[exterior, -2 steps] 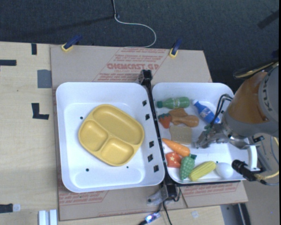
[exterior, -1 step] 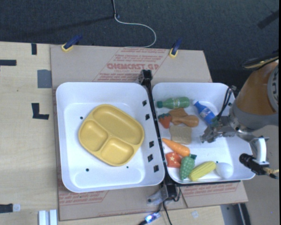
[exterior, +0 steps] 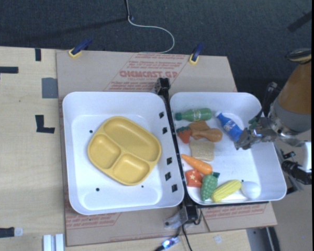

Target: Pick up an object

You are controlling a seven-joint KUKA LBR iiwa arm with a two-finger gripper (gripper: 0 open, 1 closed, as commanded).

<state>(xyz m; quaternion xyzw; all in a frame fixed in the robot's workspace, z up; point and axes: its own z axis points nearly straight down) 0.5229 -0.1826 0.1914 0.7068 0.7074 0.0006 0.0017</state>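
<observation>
We see the gripper [exterior: 246, 140] at the frame's right, fingers' state untellable, with the blue bottle [exterior: 230, 126] just up-left of it, long axis running upper-left to lower-right.

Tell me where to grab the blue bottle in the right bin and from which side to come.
Grip the blue bottle across the middle of its body, coming from above. It lies on its side, slanted on the bin floor, so its narrow width suits a two-finger pinch. The pincer sits just to its right, and the floor there looks bare, while the brown toy crowds its left.
</observation>
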